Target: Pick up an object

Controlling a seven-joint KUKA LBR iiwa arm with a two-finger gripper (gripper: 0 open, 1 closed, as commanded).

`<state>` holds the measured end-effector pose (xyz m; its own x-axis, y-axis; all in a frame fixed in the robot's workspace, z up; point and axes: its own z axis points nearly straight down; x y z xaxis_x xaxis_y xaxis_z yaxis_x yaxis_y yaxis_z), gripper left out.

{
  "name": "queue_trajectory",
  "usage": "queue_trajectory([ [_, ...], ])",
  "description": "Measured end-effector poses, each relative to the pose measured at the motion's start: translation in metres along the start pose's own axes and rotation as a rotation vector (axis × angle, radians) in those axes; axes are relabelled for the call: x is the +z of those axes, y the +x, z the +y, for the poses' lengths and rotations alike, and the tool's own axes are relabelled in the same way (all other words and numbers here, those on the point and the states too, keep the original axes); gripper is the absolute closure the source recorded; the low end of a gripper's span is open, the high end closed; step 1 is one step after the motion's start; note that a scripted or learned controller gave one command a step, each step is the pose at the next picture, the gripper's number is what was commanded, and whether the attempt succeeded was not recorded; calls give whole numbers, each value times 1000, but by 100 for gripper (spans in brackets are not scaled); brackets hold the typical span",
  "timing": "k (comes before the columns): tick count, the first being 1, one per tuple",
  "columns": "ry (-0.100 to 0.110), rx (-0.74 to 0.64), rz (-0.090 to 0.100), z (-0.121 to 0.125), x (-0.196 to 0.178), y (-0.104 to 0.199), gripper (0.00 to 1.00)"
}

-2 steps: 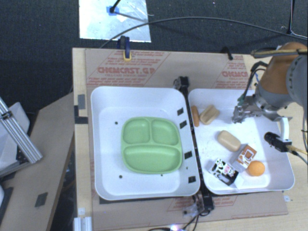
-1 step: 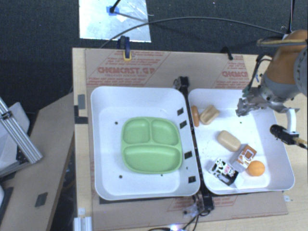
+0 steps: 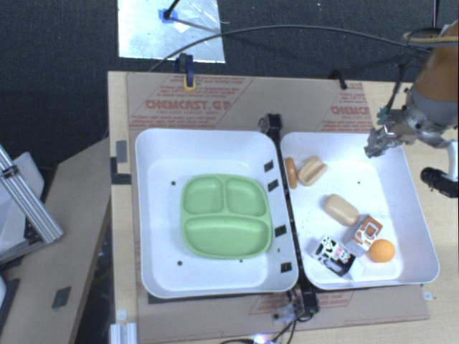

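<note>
- foil sheet (image 3: 169, 18), top left of frame, blue tape on it
- blue-yellow clamp (image 3: 187, 71), upper centre, on bench edge
- cardboard sheet (image 3: 215, 99) with red print, under both bins
- aluminium rail (image 3: 27, 201), left edge

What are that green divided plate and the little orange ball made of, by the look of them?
The green divided plate looks like moulded plastic: one even matte colour, soft rounded ridges between its three compartments. The orange ball seems smooth, perhaps plastic or rubber, maybe a toy fruit; it is too small to tell for sure. Both white bins also look like thin moulded plastic.
</note>
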<state>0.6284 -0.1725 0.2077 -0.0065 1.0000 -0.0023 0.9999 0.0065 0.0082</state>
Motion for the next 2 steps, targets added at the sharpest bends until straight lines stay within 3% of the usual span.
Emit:
queue_trajectory([
  [1, 0, 0, 0, 5, -64, -3, 100],
  [2, 8, -2, 3, -2, -50, 44, 100],
])
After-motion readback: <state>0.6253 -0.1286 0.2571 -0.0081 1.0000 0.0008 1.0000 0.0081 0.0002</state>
